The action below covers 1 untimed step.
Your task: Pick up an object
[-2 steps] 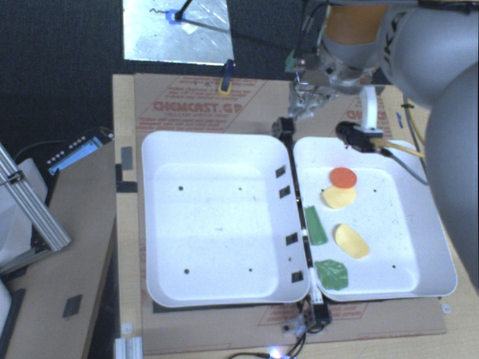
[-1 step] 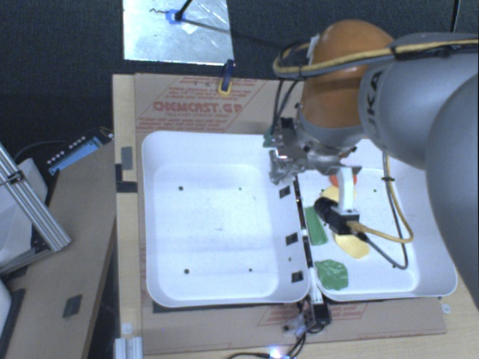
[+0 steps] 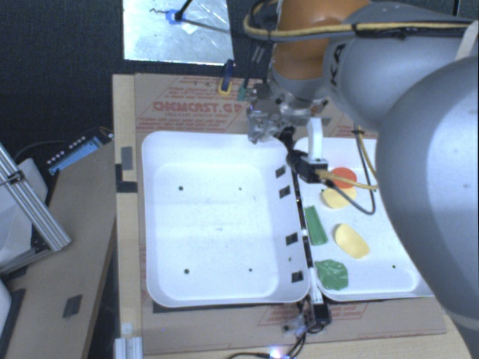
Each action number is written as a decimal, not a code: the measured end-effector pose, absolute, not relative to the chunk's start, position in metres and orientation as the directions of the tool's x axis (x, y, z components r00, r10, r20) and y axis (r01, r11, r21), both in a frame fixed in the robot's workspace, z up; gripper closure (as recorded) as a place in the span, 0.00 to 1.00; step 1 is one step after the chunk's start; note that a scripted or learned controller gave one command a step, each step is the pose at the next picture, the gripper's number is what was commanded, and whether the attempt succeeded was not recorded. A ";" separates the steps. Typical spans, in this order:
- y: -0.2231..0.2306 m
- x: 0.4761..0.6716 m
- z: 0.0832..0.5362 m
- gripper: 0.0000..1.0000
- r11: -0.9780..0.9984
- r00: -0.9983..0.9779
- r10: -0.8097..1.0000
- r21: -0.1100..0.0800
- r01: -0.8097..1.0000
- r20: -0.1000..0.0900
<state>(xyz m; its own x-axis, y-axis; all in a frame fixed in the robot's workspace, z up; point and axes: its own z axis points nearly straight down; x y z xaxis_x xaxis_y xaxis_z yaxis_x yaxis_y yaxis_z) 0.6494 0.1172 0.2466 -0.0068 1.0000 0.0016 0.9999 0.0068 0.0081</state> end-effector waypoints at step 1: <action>0.156 0.649 0.226 1.00 0.007 -0.007 1.000 0.001 1.000 0.001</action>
<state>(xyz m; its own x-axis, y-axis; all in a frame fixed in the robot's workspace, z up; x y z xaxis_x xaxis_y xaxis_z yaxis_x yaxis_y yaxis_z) 0.6489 0.1564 0.2259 -0.0073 1.0000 0.0010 1.0000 0.0073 0.0008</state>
